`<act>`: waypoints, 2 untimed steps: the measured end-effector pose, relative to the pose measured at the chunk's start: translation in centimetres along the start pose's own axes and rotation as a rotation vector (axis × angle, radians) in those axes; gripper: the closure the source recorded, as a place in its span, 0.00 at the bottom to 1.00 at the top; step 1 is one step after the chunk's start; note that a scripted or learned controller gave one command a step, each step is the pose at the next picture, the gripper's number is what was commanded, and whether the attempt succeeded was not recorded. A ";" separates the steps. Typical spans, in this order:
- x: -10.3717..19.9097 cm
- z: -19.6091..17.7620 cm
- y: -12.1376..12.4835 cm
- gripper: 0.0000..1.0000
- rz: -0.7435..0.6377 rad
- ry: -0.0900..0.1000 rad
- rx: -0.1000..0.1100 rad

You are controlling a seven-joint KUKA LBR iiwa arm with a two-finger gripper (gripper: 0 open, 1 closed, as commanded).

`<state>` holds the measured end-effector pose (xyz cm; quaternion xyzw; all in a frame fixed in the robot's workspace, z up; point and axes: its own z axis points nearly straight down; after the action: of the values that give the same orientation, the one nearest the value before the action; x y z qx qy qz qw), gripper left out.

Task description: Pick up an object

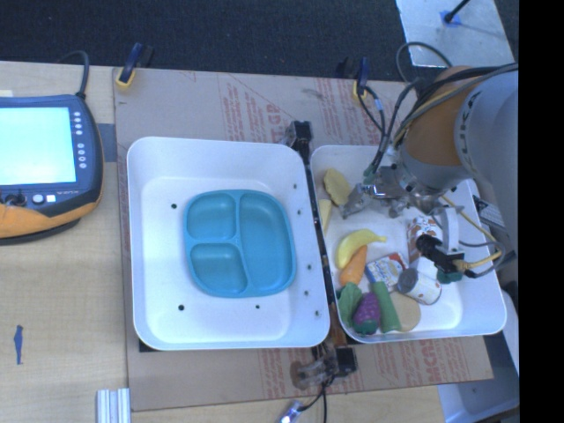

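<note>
the bench (53,324) carries a cardboard sheet (256,104) — two white bins (145,245) sit side by side on it; a pendant (44,161) lies at the bench's left edge.

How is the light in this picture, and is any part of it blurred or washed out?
Camera view: bright, even light; the left bin and the pendant screen are nearly washed out, the blue plate stays clear. The arm casts shade over the upper part of the right bin, and the toy food there looks soft, small details hard to read.
</note>
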<state>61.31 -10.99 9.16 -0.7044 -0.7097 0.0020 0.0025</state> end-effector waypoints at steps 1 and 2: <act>1.1 -0.1 4.3 0.00 0.003 0.000 -0.004; 5.5 -10.0 -6.2 0.00 0.002 0.000 -0.003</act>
<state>55.11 -5.52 19.25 -0.7051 -0.7091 0.0011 0.0015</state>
